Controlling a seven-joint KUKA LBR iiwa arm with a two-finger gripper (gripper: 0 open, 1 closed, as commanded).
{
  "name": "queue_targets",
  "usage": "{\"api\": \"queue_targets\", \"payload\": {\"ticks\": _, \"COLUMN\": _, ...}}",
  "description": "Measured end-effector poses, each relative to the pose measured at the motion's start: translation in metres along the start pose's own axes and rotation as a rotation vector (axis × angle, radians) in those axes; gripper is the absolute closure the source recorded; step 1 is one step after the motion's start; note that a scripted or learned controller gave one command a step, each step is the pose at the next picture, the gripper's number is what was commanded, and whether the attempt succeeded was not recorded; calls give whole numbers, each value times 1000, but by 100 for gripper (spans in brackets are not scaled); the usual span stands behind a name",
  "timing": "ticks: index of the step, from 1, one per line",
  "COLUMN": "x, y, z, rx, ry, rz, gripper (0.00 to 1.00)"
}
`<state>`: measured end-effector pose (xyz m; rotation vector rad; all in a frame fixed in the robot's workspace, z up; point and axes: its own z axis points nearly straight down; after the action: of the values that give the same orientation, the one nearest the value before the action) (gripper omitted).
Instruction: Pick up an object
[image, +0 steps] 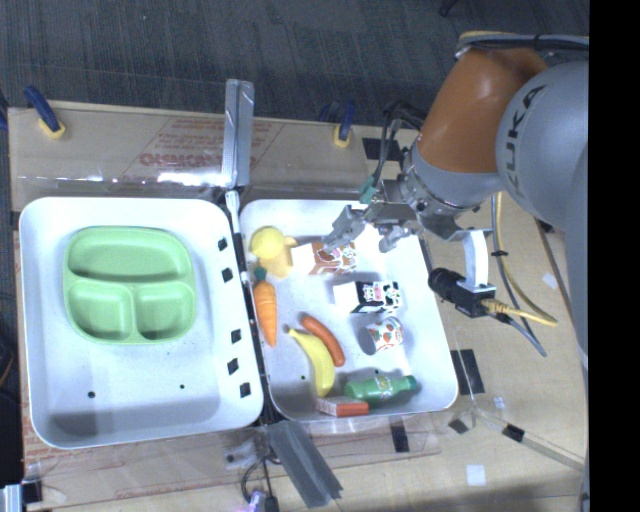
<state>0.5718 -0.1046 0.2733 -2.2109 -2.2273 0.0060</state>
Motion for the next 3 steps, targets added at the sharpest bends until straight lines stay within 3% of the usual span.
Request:
{"api": "queue_targets", "payload": {"ticks": 1, "x": 0, "y": 0, "z": 0, "rx": 0, "ry": 0, "rz": 0, "gripper": 0}}
{"api": "queue_targets", "payload": {"ticks": 2, "x": -23, "y": 17, "z": 134, "rx": 1, "ry": 0, "rz": -19, "gripper": 0}}
{"api": "queue_targets", "payload": {"ticks": 3, "x": -36, "y": 47, "z": 182, "rx": -3, "ry": 0, "rz": 85, "gripper": 0}}
